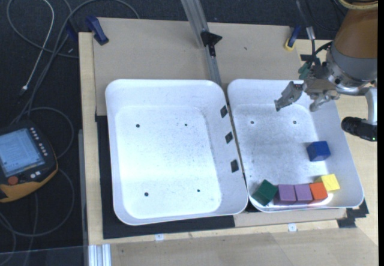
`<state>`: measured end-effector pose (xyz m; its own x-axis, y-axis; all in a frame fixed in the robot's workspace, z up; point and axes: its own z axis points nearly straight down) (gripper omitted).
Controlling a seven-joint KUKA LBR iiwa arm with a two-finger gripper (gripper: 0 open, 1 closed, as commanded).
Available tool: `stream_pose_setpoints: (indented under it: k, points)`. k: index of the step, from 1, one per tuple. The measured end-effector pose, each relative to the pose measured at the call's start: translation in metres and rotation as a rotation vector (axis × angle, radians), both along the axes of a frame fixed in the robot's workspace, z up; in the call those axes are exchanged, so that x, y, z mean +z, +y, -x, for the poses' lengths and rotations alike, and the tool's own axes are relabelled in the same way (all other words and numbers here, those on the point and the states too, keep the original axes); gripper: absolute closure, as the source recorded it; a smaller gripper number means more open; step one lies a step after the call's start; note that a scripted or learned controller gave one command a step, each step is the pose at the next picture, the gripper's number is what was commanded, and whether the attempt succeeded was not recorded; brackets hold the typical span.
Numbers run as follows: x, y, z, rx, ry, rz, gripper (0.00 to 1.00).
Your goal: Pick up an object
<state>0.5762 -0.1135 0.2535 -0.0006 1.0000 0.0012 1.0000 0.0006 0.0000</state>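
Several small blocks lie in the right bin (264, 139). A blue block (318, 151) sits alone near the bin's right side. Along the front wall runs a row: a green block (264, 191), two purple blocks (288, 193), an orange block (318, 191) and a yellow block (330, 183). My gripper (302, 100) hangs over the back right part of this bin, well behind the blue block. Its two fingers (286, 98) are spread apart, open, with nothing between them.
The left bin (162, 151) lies beside the right one. A slanted aluminium pole (192, 0) comes down to the gap between the bins. Blue clamps (96, 30) grip the bench's back corners. A teach pendant (21, 154) and cables lie on the floor at left.
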Motion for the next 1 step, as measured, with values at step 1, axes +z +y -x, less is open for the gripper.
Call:
stream_pose_setpoints:
  k: [1]
  points:
    - [0.0359, -0.041, 0.0052, -0.003, -0.005, 0.004, 0.0]
